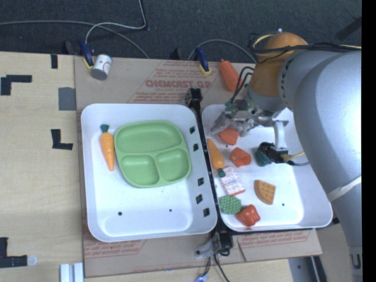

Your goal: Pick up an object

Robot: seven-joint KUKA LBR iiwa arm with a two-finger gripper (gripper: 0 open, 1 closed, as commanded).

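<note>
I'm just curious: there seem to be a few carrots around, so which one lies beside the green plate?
The carrot with the green top, in the left bin, lies left of the green plate. The other carrots lie in the right bin and on the cardboard behind it.

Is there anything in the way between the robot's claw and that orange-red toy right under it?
Nothing visible. The gripper hangs directly over the orange-red toy in the right bin, with no other item between them. The red piece and carrot lie beside it, not over it.
</note>
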